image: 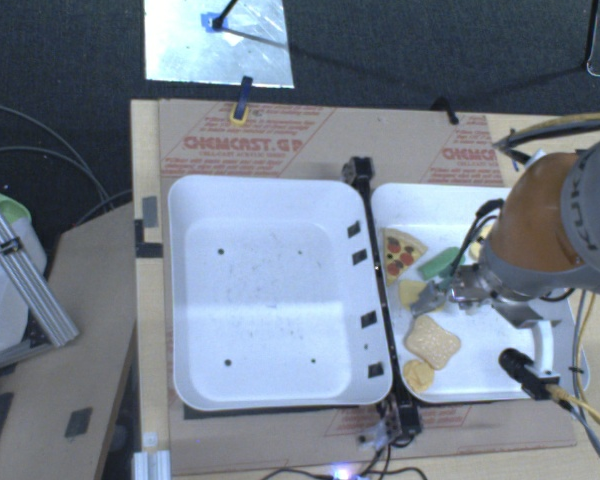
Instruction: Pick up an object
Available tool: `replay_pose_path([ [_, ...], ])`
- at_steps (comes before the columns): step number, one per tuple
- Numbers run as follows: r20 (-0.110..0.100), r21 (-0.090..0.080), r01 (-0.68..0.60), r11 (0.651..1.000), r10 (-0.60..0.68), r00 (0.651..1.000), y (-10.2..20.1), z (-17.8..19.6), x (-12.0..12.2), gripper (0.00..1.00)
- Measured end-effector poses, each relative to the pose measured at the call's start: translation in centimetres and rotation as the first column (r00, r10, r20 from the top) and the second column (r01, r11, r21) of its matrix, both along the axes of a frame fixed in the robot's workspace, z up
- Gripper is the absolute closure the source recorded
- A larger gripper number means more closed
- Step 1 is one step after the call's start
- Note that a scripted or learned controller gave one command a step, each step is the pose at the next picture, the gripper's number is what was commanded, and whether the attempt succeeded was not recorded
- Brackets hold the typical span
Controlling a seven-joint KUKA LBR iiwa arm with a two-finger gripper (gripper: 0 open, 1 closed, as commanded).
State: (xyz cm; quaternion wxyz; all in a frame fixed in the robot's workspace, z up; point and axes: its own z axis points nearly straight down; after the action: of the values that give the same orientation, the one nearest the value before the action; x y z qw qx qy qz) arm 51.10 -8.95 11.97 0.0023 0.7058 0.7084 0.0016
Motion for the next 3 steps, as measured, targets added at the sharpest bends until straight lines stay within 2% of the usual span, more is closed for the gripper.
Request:
replay_pose_path([
  [1,0.001,0.002,-0.002,1.0,0.002,1.0,2.9,6.8,-2.4,0.0],
  [2,-0.011,0.0,0.006,1.0,-0.006,1.0,-0.5,-0.9,-2.6,0.0],
  [3,-0.002,0.001,-0.002,1.0,0.002,1.0,0.5,-2.2,2.2,0.0],
])
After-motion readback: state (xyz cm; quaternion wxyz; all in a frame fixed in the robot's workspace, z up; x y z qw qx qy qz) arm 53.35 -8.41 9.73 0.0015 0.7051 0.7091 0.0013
